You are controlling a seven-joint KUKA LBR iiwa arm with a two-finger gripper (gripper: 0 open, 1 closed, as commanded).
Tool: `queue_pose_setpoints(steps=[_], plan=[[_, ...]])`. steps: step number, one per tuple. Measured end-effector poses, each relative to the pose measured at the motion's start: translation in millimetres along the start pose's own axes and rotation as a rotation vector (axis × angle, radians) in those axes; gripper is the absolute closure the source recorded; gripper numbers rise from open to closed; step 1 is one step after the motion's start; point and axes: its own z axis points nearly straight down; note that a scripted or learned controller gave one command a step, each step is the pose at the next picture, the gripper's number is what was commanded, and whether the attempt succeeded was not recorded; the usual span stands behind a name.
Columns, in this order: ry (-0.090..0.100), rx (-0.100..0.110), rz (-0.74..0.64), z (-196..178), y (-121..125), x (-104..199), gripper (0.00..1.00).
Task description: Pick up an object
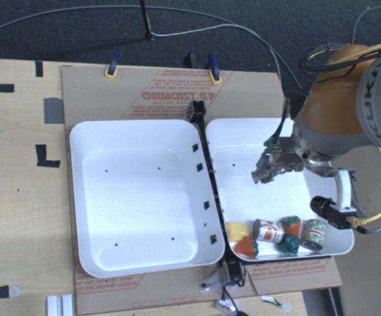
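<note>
The objects lie in a row along the right bin's (243,133) near edge: a yellow piece (237,230), a can (267,231), green toys (314,233). The gripper (264,173) hangs above bare floor mid-bin; whether it is wide or narrow I cannot tell. The reach step seems in hand; next it needs to travel toward that row and descend.

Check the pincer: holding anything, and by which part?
Nothing held. The pincer hangs over bare floor of the right bin; the objects lie along its near edge.
</note>
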Motion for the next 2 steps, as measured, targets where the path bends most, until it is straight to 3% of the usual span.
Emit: queue_pose_setpoints(steps=[2], plan=[[0.0, 0.001, 0.0, 2.8, -12.9, 111.9, 1.0]])
